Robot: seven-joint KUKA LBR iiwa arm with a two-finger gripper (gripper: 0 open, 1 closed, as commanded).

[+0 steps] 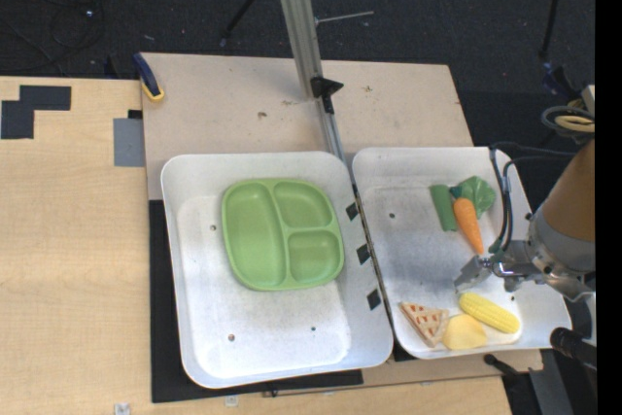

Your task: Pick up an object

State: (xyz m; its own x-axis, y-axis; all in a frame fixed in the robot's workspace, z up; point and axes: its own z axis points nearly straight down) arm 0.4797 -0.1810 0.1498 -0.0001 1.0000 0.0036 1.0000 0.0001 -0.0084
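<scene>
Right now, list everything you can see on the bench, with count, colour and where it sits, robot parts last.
Bins: two, white, side by side on the bench.
Divided plate: one, green, in the left-hand bin.
Carrot: one, orange with green top, right-hand bin, upper part.
Corn cob: one, yellow, right-hand bin, near edge.
Pizza slice: one, tan and red, right-hand bin, near edge.
Yellow piece: one, beside the corn; kind unclear.
Metal post: one, silver, behind the bins.
Gripper: one, grey, above the corn, below the carrot.
</scene>
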